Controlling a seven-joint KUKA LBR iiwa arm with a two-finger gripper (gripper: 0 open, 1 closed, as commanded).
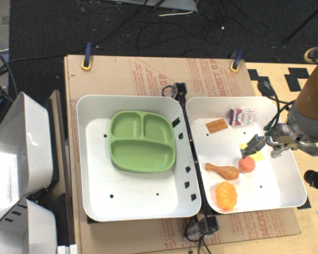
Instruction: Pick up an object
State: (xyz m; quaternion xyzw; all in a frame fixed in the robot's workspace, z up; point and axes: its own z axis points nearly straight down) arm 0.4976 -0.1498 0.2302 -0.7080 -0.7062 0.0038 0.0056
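Observation:
The right bin [286, 194] holds several small objects. A purple and white carton [242, 116] lies at the back, with a flat orange cracker [217, 125] to its left. A brown drumstick [222, 170] and an orange fruit [226, 194] sit toward the front. A pink-red ball [247, 164] rests beside a yellow piece [257, 156]. My gripper [252, 147] reaches in from the right and hangs just above the yellow piece and the ball. Nothing visibly hangs from it.
The left bin [90, 194] holds a green divided plate [142, 142]. A black divider [188, 142] runs between the bins. White tubs [21, 152] stand off the bench at the left. The arm's orange band [312, 97] is over the right bin's right edge.

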